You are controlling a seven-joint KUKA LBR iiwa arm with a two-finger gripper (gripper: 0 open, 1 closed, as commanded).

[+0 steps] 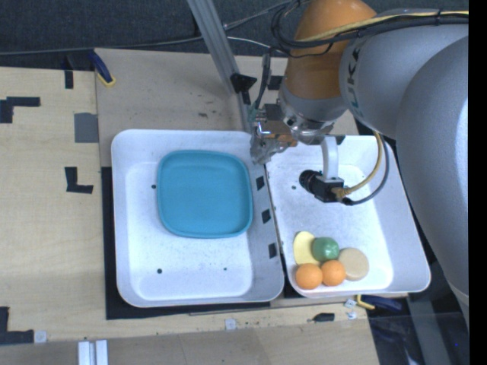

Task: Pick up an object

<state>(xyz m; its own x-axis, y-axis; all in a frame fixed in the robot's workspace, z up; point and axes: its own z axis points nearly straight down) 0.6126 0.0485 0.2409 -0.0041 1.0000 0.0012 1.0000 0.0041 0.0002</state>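
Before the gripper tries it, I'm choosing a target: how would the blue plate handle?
The blue plate looks rigid and lies flat in the left bin, so it probably won't roll. Its low rim likely offers little to pinch, and its smooth face may slip.

Green ball [326, 248] partly covers the yellow piece [303, 243]

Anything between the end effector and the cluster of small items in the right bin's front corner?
Nothing visible. The end effector hangs above the far end of the divider between the bins. The cluster lies further forward in the right bin, beside that divider, with bare white floor between them.
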